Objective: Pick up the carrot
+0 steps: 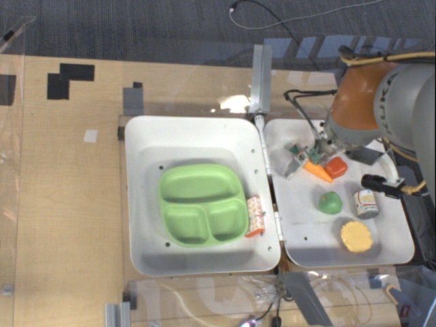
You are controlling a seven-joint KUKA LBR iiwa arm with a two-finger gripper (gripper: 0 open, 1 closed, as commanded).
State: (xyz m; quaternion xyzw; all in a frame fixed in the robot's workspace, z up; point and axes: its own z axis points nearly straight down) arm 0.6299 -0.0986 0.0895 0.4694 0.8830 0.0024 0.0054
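- 2 white bins: left bin (143, 182), right bin (300, 240).
- 1 carrot (317, 171) in the right bin, under the gripper (302, 157); finger state cannot be told.
- 1 green tray (202, 204), 1 green ball (330, 203), 1 can (366, 203), 1 yellow cookie (356, 236).

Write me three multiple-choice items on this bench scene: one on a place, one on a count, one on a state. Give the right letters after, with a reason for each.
1. Where does the green divided plate lie?
A. in the left bin
B. in the right bin
C. on the bench outside the bins

2. How many compartments does that plate have?
A. two
B. three
C. five

3. How does the carrot stand with the pincer?
A. it lies on the right bin floor just below the pincer
B. it hangs high above both bins
C. it rests on the green plate

Key: 1 A, the plate sits in the left bin. 2 B, one long section above two smaller ones. 3 A, the carrot lies on the white floor beside the red block, with the pincer right at its upper end.
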